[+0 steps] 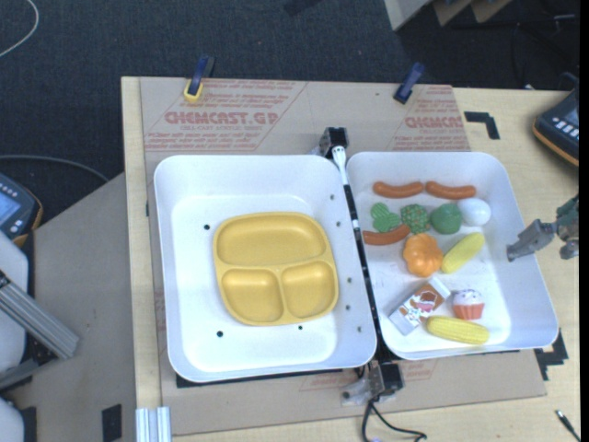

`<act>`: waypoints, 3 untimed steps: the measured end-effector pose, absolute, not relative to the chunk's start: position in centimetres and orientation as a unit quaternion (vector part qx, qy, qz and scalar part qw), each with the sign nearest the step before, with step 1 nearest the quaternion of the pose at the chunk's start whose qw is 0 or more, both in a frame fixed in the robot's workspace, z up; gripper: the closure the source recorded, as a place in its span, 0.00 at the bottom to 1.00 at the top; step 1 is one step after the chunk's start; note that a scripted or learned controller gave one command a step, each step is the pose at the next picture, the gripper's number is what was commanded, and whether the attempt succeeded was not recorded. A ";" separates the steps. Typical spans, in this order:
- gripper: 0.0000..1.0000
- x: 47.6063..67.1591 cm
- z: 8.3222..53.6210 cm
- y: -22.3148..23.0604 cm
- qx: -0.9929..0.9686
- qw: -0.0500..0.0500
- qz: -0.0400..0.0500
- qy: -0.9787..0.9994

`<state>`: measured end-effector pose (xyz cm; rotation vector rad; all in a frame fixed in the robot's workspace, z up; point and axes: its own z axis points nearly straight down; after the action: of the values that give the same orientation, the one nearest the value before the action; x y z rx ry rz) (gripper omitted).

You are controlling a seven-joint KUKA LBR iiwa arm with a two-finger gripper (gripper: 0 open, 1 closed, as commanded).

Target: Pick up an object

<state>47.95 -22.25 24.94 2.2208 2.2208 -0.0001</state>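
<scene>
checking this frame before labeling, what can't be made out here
- Claw, camera view: small and blurred at the right bin's edge; open or shut unclear.
- Arm: cut off by the right edge.
- Small box: print too small to read.
- Device, top right: cut off.

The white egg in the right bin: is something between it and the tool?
Nothing visible stands between them. The tool is at the right bin's right edge, and bare bin floor separates it from the white egg. The yellow corn piece lies lower, beside that path.
</scene>
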 end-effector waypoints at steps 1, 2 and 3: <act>0.00 48.1 48.5 -13.3 0.705 0.010 0.007 0.709; 1.00 48.0 48.6 -13.5 0.707 0.004 0.001 0.708; 1.00 47.8 35.9 -4.8 0.704 -0.007 -0.004 0.710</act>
<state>47.84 -4.81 35.92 2.2208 2.2405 -0.0121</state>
